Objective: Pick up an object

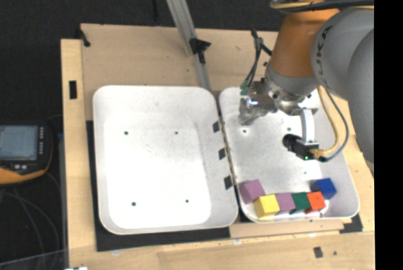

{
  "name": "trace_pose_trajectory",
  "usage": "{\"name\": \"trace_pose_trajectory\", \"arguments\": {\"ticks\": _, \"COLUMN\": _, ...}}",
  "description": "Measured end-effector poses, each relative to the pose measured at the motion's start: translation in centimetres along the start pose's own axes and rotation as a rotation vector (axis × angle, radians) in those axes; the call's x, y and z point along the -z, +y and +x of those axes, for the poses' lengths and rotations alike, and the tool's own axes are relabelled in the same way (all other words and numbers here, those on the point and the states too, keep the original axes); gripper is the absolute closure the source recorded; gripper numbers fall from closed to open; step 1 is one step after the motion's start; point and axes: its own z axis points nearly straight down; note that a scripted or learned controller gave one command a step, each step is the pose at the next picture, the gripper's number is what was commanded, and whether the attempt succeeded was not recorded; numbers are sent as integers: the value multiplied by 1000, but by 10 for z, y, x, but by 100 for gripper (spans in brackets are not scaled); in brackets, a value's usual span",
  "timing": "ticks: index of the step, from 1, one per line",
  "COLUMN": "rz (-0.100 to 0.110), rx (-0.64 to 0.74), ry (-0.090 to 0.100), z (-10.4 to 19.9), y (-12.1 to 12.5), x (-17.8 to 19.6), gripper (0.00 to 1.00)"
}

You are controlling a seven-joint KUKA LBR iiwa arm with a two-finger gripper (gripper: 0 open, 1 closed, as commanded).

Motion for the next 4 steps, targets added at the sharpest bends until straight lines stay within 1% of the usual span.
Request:
{"name": "trace_pose_trajectory", "arguments": {"ticks": 1, "rz": -8, "rx": 2, "ry": 0, "z": 60, "y": -21, "x": 5, "gripper": 100}}
{"name": "trace_pose_trajectory", "arguments": {"ticks": 2, "rz": -12, "rx": 2, "ry": 0, "z": 100, "y": 11, "x": 5, "gripper": 100}}
{"name": "trace_pose_trajectory", "arguments": {"ticks": 3, "rz": -10, "rx": -3, "ry": 0, "z": 98, "y": 10, "x": 5, "gripper": 0}}
{"name": "trace_pose_trajectory", "arguments": {"ticks": 4, "rz": -9, "rx": -7, "ry": -2, "z": 69, "y": 8, "x": 5, "gripper": 0}}
